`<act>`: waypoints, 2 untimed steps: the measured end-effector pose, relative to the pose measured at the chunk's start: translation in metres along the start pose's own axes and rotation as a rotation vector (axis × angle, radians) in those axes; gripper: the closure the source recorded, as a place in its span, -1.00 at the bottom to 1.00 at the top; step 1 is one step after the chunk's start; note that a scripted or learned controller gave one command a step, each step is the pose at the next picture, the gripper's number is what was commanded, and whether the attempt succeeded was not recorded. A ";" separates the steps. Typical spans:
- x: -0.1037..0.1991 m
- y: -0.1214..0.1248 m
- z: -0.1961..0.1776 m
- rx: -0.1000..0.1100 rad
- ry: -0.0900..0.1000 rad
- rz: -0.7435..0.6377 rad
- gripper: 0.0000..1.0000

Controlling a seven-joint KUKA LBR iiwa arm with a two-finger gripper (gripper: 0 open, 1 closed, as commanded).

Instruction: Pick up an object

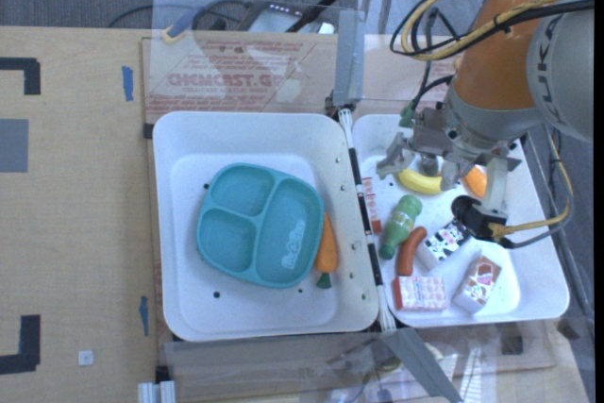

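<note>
Grey metal end effector point(429, 163) hangs low over the right bin point(552, 293), in the right of the frame, directly above the yellow banana point(419, 181); whether it is apart or together I cannot tell, since the wrist seems to hide it. Just below lie a green bottle point(400, 224), a sausage point(411, 250) and small cartons point(478, 284). Crowding could cause a glancing, failed grasp.

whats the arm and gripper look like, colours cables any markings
The arm is grey with a rounded orange band above the wrist and part of some dark lettering on the grey shell. Yellow and black cables loop beside the orange band, and another runs out past the wrist. The gripper is grey metal with two fingers.
</note>
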State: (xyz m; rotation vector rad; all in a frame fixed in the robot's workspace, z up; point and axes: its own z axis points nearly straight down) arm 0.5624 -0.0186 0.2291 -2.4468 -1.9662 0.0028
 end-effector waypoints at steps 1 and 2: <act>-0.055 0.022 0.045 0.000 -0.001 0.000 -1.00; -0.105 0.064 0.143 -0.006 -0.001 -0.096 -1.00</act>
